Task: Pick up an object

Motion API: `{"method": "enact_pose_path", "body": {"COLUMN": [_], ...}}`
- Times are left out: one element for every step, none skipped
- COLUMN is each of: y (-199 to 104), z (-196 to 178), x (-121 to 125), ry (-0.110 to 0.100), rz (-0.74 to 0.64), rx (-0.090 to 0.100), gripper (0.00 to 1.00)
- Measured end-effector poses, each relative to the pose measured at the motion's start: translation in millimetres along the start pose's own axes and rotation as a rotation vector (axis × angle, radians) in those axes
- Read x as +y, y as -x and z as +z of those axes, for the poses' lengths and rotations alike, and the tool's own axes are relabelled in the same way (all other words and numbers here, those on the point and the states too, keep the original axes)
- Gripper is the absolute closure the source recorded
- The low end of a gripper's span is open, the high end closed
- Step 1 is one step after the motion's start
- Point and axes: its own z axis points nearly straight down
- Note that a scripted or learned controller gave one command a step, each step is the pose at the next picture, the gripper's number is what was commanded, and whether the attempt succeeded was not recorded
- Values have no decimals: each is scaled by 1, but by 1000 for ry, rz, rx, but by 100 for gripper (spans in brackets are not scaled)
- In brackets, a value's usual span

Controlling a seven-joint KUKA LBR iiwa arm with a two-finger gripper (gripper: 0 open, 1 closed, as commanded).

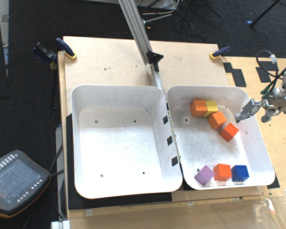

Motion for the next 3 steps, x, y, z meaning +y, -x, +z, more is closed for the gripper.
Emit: {"method": "enact_pose_path", "body": {"y": [0, 9, 10], "z": [-2, 48, 99], "x": [1, 0, -10], "ry": [5, -1, 0], "rz": [0, 3, 2], "rx": [-1, 0, 0], "gripper": [0, 0, 0]}}
